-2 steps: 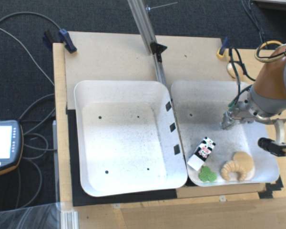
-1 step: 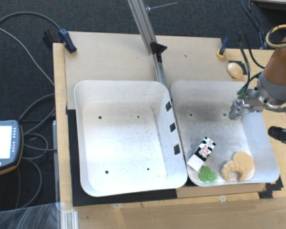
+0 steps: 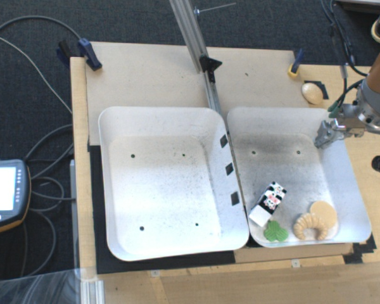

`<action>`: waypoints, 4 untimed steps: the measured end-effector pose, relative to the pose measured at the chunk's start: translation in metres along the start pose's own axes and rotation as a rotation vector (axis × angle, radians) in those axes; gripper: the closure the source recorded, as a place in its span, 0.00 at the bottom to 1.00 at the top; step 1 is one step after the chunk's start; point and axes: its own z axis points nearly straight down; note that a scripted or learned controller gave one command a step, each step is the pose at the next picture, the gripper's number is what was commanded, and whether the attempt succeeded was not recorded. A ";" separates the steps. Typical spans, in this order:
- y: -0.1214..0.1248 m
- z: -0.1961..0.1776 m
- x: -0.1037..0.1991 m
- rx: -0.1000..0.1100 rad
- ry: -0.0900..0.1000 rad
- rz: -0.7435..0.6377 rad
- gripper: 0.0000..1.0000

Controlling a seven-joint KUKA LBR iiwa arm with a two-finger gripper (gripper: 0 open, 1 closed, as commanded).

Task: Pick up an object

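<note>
The arm enters from the right edge of the view, and its gripper (image 3: 324, 135) hangs over the far right edge of the right bin (image 3: 285, 141), well apart from everything lying in that bin. Whether the gripper is open or closed cannot be told from this angle, and nothing is seen held in it.

The things to pick up lie together along the near edge of the right bin. A small black-and-white carton (image 3: 269, 203) lies tilted, close to the bin's near left corner. Just beside its lower end sits a small green toy (image 3: 277, 232), almost at the near rim. To the right of the toy, a tan croissant-shaped piece (image 3: 310, 227) curls against a round tan biscuit (image 3: 324, 213), the two touching.

The left bin (image 3: 164, 176) stands beside the right one, their inner rims meeting along the middle of the worktop (image 3: 152, 75). A metal rail (image 3: 190, 30) slants down from the far edge to the point where the bins meet. A blue clamp (image 3: 88, 54) grips the worktop's far left corner, and a pale wooden spoon (image 3: 312, 93) lies near its far right corner.
</note>
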 end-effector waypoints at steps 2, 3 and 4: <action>0.010 -0.017 0.044 0.009 0.005 -0.001 1.00; 0.034 -0.013 0.095 0.005 0.003 -0.004 1.00; 0.052 -0.005 0.149 0.005 0.004 -0.005 1.00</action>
